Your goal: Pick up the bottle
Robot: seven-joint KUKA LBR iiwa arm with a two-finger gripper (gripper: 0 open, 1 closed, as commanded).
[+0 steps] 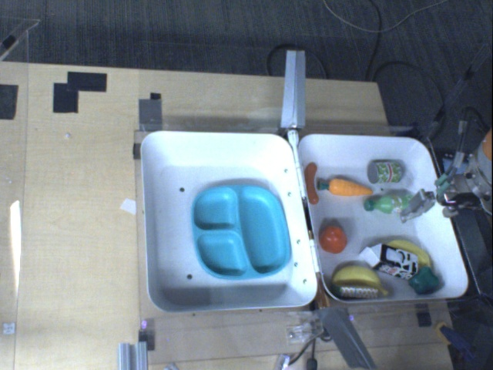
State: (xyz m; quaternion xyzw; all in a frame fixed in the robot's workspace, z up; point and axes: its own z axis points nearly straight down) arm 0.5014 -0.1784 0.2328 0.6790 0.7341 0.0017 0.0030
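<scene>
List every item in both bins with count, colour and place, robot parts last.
Three-compartment plastic tray: 1, light blue, middle of the left white bin.
Toy sausage: 1, reddish brown, right white bin, along its left wall.
Toy carrot: 1, orange with a green end, right of the sausage.
Small can: 1, grey-green, upper part of the right bin.
Plastic bottle: 1, green, lying below the can.
Toy tomato: 1, red, lower left of the right bin.
Bananas: 2, yellow, near the front wall.
Small carton: 1, black and white, between the bananas.
Small object: 1, dark teal, front right corner.
Gripper: 1, grey, beside the bottle's right end.
</scene>
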